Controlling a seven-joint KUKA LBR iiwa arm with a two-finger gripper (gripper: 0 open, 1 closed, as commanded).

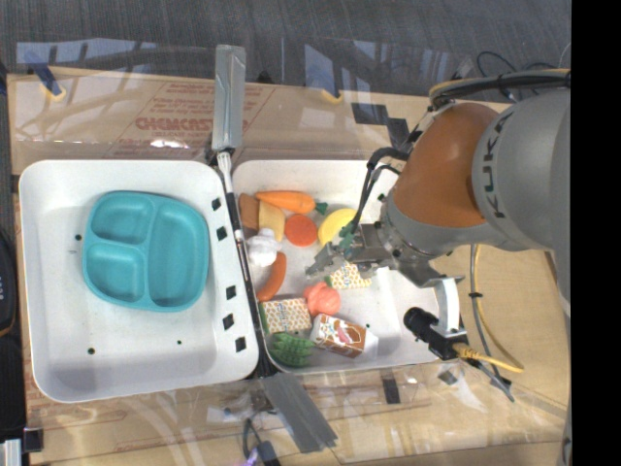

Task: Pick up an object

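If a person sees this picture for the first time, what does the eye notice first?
First the big grey and orange arm, reaching in from the right over the right bin. Then the heap of colourful toy food under it, such as a carrot and a lemon. A teal divided plate lies in the left bin.

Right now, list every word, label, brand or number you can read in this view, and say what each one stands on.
"KUKA": on the grey arm casing, reading sideways and partly cut off.
Red printing on the clear plastic sheet behind the bins: too blurred to read.
Print on the small brown carton in the right white bin: too small to read.
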